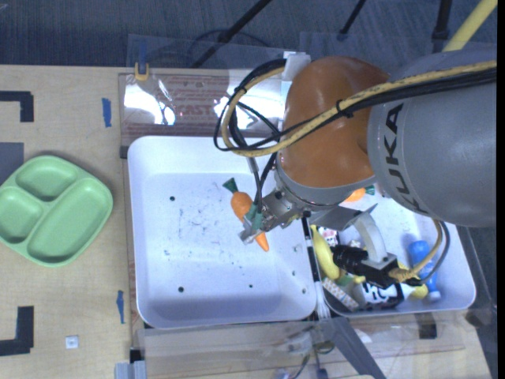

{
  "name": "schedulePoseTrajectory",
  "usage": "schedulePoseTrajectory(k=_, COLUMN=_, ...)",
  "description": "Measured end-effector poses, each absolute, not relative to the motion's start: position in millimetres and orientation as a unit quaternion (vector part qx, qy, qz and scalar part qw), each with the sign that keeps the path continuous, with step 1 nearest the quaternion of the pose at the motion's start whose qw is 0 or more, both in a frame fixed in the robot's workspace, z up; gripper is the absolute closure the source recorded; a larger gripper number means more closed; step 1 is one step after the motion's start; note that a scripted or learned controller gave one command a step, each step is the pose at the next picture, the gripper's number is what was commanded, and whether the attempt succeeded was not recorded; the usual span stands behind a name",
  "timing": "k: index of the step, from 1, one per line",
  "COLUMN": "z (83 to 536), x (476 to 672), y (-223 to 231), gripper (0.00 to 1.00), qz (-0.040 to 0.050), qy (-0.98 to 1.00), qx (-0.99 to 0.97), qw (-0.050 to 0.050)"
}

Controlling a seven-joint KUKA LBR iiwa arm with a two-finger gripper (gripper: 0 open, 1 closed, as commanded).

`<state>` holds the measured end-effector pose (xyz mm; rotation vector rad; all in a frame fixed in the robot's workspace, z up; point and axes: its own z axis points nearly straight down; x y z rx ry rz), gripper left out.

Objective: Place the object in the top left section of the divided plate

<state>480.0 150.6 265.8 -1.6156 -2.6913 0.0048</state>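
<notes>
- A pale wooden tabletop bears black corner marks and blue tape strips.
- Dark grey carpeted floor lies beyond it.
- Black tripod legs cross that floor.

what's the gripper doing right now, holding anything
Gripper: shut on the toy carrot, over the left white bin; the green divided plate sits apart at far left.

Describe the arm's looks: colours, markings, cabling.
The arm is a bulky grey body with dark KUKA lettering and a broad orange band above the wrist. Black and yellow cables loop beside it. The gripper is small, grey metal.
</notes>
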Motion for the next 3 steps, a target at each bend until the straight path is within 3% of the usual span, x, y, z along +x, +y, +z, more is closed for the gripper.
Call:
schedulePoseTrajectory(k=1, z=374.1, x=491.9, y=205.3, gripper=1.0, qz=0.0011, qy=-0.888, qx=-0.46, qw=0.0)
schedulePoseTrajectory(k=2, z=212.9, x=480.5, y=128.0, gripper=1.0, qz=0.0003, qy=-0.969, qx=-0.248, qw=0.001)
schedulePoseTrajectory(k=3, z=356.0, x=495.1, y=168.4, gripper=1.0, qz=0.0008, qy=-0.908, qx=-0.419, qw=0.0)
